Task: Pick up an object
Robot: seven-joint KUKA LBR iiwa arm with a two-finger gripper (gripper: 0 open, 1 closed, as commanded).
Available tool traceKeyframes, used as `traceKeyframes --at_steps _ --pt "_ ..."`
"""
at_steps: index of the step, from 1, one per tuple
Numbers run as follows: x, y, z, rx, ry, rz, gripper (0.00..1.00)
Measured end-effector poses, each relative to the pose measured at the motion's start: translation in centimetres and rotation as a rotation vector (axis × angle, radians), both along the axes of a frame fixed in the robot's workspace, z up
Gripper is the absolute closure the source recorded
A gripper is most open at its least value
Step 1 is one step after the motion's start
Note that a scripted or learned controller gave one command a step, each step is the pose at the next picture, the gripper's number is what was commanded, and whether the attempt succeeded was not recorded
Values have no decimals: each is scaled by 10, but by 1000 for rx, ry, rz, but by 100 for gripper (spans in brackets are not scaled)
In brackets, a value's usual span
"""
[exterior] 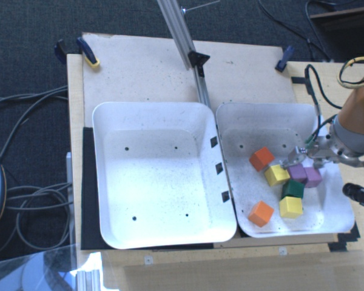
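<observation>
Several small blocks lie in the right bin (249, 123): an orange block (261, 158), a yellow block (276, 174), a purple block (298, 173) with a second purple block (313, 177) beside it, a green block (293, 190), a yellow block (290, 207) and an orange block (261, 213) near the front. My gripper (298, 157) reaches in from the right and hangs just above the purple blocks, at the cluster's upper edge. No block shows between its tips.
The left bin (109, 162) sits beside the right one, with a row of black clips (219, 168) along their shared rim. A slanted metal rail (176, 23) crosses the back of the bench. Cables lie on the floor to the left.
</observation>
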State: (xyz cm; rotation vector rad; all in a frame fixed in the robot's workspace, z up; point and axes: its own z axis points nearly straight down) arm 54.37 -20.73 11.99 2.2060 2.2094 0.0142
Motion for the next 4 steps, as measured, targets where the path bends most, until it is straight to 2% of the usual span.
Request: traceKeyframes --at_steps 1,2,3,4 --pt "1 0 10 -2 -4 0 100" --pt "4 4 74 5 13 1 100" --pt "3 5 138 4 12 0 100" --pt "3 5 148 6 17 0 100"
